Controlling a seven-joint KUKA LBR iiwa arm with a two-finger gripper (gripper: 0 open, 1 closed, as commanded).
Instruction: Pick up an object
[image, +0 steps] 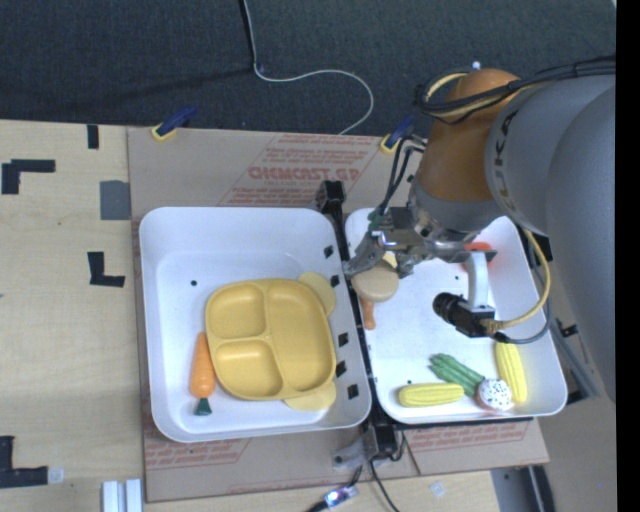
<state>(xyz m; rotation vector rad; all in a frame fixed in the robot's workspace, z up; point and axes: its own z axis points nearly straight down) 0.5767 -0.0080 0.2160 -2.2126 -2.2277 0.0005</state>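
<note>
Target, by my guess, is the tan round-headed toy with a short orange-brown stem (377, 287), since it is lying right under the tool. It is sitting in the right-hand shallow white bin (415, 335), tight against that bin's left wall, with its stem pointing toward the near edge. The grey two-finger gripper (386, 254) is hanging directly over the toy's head, touching it or very nearly so. From where I am standing I cannot tell how far open it is, nor whether it is gripping anything.

Doing this step well is going to mean minding that wall. The toy is crowding the bin's side, so a close that straddles the round head parallel to the wall looks safer than one reaching across it. A flat head may be slipping out sideways if caught only at the rim.

Nothing else is crowding the spot. A green pod-shaped toy (457, 371), two yellow corn cobs (430, 395) (511, 370) and a small white speckled ball (493, 394) are lying well apart at the near end. In the left bin (180, 250), a yellow divided plastic plate (270, 335) and an orange toy carrot (201, 368) are resting.
</note>
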